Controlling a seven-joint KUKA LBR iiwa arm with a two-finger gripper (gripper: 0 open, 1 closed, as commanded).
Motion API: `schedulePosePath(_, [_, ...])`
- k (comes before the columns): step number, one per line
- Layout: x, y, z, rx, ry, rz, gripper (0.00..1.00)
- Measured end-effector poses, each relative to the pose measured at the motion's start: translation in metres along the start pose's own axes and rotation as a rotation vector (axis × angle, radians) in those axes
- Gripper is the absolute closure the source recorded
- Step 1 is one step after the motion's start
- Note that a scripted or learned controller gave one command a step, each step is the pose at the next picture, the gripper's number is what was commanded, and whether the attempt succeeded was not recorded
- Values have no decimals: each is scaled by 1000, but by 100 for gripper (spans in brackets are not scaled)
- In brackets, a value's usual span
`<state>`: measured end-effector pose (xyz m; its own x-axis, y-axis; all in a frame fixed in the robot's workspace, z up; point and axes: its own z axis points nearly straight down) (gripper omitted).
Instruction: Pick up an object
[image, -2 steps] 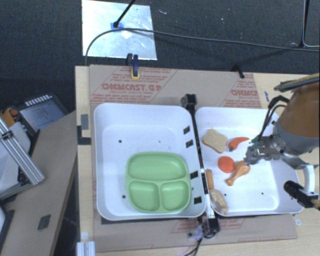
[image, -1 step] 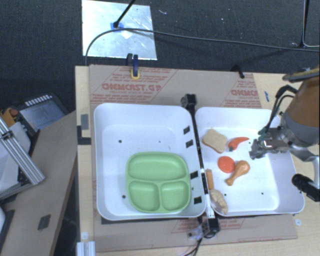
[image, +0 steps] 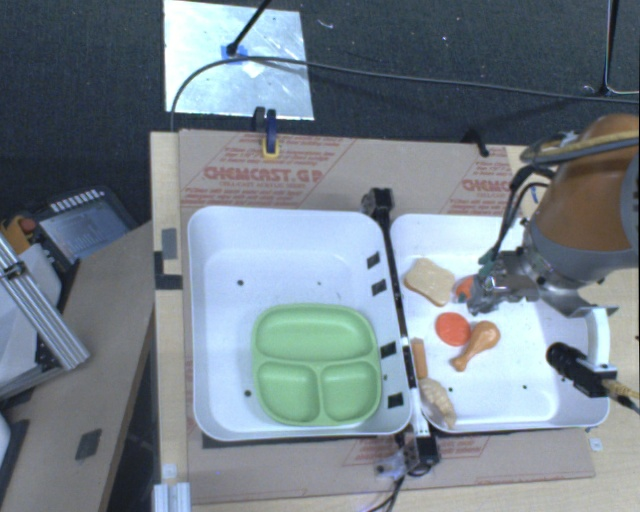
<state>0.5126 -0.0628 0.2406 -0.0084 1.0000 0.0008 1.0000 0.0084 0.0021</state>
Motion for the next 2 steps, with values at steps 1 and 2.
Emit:
schedulePosePath(1, [54,26,-3,-1,0,0,100])
schedulePosePath(2, [103,32,0,0,0,0,100])
